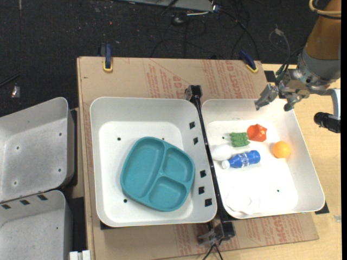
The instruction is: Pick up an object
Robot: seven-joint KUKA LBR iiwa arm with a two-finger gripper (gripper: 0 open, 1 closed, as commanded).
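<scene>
1. Four or so small things sit in your right bin (303, 172): a red piece (257, 132), a green piece (238, 139), an orange ball (281, 149) and a blue bottle (243, 159).
2. Your gripper (277, 100) hangs over that bin's far rim, fingers spread, nothing between them.
3. Red piece looks like the closest pick to me, just toward the camera and a bit left of the fingers.
4. Bottle lies on its side, long axis roughly left-right, further off.

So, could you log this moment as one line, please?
gripper open, above right bin's far edge | holding nothing | orange ball untouched
</scene>
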